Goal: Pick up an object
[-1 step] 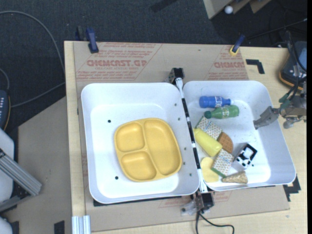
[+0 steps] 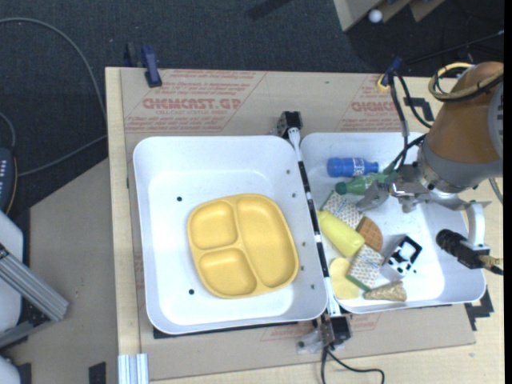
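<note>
Nothing lifted yet as far as I judge: my claw (image 2: 382, 189) sits low in the right bin (image 2: 456, 290) near the green bottle (image 2: 358, 185), its state unreadable from here, with the whole pile resting on the bin floor.

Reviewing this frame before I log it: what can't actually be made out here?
- Gripper: camera view, too small and dark against the clutter to read how its fingers stand or whether anything sits between them.
- Green object below the blue bottle: partly covered by the gripper, identity unclear.
- Right bin: its upper right part is covered by the arm.
- Pile under the yellow object: the pieces overlap, so their edges blur.
</note>
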`<state>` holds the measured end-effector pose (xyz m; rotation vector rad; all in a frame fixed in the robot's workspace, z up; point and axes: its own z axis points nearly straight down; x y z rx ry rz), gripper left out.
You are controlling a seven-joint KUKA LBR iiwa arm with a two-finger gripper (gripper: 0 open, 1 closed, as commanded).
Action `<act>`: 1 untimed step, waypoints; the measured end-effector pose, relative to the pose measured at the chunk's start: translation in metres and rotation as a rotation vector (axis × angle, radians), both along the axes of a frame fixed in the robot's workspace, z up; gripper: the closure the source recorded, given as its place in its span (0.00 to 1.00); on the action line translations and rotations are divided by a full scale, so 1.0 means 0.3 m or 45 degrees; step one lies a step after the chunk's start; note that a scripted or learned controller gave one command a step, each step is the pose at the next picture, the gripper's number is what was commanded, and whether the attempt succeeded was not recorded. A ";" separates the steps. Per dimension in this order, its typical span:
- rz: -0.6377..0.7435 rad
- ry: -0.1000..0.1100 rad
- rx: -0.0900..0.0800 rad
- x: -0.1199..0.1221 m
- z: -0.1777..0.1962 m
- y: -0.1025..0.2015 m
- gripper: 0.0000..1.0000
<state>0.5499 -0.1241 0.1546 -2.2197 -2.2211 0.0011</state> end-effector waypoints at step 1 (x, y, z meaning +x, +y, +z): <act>-0.007 -0.009 -0.011 -0.082 -0.230 0.047 0.00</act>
